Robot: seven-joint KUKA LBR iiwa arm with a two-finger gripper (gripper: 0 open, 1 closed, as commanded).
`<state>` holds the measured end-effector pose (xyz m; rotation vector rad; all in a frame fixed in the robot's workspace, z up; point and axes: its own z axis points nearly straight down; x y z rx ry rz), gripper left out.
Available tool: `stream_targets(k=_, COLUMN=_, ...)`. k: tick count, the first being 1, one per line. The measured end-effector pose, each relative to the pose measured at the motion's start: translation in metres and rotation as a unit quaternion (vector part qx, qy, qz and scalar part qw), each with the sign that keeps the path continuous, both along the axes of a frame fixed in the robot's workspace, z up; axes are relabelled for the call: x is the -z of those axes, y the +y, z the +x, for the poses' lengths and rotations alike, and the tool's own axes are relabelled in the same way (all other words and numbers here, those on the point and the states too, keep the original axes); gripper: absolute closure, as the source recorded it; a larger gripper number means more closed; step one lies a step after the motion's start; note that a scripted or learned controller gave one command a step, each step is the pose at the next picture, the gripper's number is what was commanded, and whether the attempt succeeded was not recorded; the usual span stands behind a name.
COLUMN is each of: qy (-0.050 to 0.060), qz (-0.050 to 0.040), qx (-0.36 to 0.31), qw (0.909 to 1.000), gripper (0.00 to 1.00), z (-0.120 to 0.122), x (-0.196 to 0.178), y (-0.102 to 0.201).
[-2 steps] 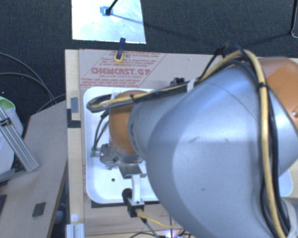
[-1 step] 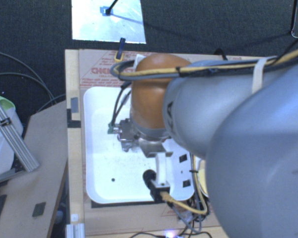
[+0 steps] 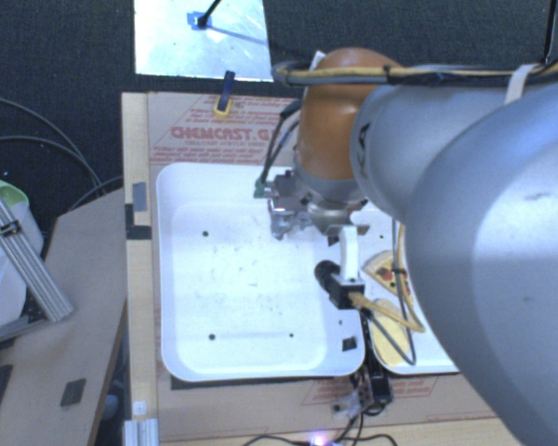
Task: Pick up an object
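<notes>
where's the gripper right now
The gripper hangs over the left bin, near its top right corner, just below the arm's orange band.

The arm (image 3: 484, 212) is a thick, smooth grey casing with a rounded, matte surface; above the wrist sits a glossy orange band (image 3: 330, 119), domed on top; below it a grey metal wrist flange (image 3: 307, 203) carries small fittings and a green tab; dark cables and a yellow one (image 3: 395, 319) run along it; a pale strap wraps the upper casing
</notes>
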<state>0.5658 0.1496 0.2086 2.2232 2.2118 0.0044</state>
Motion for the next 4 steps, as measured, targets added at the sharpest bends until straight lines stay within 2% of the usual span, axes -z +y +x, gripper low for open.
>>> stream_targets(k=1, qy=0.002, qz=0.0034, qx=-0.008, qw=1.0000, gripper=1.00, z=-0.082, x=-0.054, y=0.057)
stream_targets(k=2, qy=-0.007, qz=0.0055, qx=-0.006, qw=0.9999, gripper=1.00, z=-0.046, x=-0.238, y=0.077)
stream_targets(k=3, qy=0.007, qz=-0.0003, qx=-0.003, qw=1.0000, gripper=1.00, z=-0.067, x=-0.123, y=0.085)
stream_targets(k=4, qy=0.001, qz=0.0016, qx=-0.007, qw=1.0000, gripper=1.00, z=-0.064, x=-0.139, y=0.085)
